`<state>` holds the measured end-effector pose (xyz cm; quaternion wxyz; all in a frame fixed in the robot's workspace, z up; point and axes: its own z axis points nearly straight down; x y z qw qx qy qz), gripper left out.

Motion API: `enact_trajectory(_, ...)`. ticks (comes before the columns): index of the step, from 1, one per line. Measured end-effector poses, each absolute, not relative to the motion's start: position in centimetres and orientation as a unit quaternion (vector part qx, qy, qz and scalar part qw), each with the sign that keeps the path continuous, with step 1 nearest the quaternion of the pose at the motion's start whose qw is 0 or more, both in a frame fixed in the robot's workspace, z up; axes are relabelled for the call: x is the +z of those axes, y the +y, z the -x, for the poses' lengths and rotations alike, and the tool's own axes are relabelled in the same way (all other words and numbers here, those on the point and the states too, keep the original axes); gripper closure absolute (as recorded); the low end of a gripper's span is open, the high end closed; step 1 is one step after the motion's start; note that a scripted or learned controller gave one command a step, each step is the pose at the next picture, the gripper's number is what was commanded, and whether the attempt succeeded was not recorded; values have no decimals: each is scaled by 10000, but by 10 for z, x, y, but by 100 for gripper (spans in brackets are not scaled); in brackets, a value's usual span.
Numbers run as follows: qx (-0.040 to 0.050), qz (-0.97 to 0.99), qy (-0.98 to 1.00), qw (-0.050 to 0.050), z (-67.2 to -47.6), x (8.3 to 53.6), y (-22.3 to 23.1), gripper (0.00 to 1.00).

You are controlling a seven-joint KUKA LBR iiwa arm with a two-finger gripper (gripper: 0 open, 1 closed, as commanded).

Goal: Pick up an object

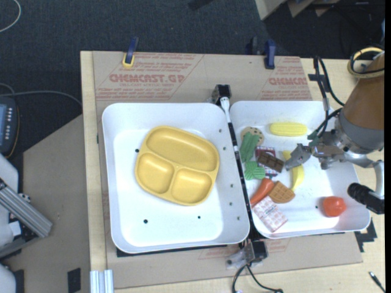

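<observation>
In the right bin (305, 112), you see this:
Gripper (297, 156): low at mid-bin, finger state you cannot tell.
Banana (297, 176): just beside its tip.
Corn (288, 129): near the back edge.
Tomato (333, 206): front right corner.
Left bin (122, 224): yellow divided plate (176, 165).

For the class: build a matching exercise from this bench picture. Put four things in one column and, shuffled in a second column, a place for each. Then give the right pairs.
Things:
1. yellow divided plate
2. toy corn cob
3. toy tomato
4. gripper

Places:
A. near the right bin's front right corner
B. alone in the left bin
C. above the banana, mid right bin
D. along the right bin's far side

Pairs: 1-B, 2-D, 3-A, 4-C
</observation>
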<state>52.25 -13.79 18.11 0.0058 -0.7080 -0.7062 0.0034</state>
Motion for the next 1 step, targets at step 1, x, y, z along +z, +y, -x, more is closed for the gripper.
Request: enact_trajectory(1, 2, 7071, -7072, 11, -525, 186, -138, 0)
